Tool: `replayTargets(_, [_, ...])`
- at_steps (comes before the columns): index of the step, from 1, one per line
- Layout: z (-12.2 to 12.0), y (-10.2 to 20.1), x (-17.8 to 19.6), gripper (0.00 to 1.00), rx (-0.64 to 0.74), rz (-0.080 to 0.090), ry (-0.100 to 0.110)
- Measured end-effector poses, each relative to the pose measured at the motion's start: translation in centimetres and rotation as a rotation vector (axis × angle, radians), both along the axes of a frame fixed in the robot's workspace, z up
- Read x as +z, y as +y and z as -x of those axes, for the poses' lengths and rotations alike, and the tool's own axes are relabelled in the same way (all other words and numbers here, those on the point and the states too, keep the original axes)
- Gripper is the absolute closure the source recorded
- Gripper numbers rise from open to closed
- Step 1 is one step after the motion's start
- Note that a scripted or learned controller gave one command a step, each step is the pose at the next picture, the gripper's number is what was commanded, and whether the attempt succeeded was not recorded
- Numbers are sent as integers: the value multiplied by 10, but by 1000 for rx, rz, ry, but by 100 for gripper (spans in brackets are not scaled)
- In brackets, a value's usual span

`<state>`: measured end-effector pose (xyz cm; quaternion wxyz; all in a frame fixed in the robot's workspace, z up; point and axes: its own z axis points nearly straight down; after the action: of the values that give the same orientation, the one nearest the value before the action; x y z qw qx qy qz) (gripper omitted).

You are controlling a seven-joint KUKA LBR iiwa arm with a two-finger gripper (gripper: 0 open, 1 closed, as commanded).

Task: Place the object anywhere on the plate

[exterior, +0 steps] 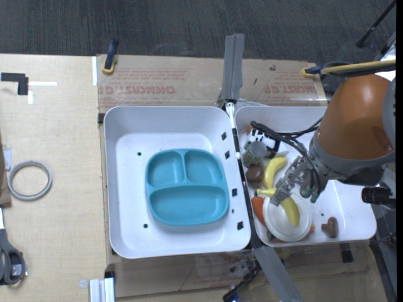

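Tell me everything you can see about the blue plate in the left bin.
The blue plate is a light blue, rounded-rectangle tray that looks like smooth plastic. Raised ridges divide it into three compartments: two small ones at the far side and one wide one at the near side. It lies flat, right side up, near the middle of the left bin, resting on the bin's white floor. All three compartments hold nothing, and the plate stands apart from the bin's walls.

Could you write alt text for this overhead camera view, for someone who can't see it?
A robot arm's pincer hovers over a banana and white bowl in the right bin, among other small items. In the left bin sits a blue plate.
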<state>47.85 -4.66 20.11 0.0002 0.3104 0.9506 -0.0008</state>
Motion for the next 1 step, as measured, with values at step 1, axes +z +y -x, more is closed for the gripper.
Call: replayTargets(1, [0,0,0,0,0,0,0])
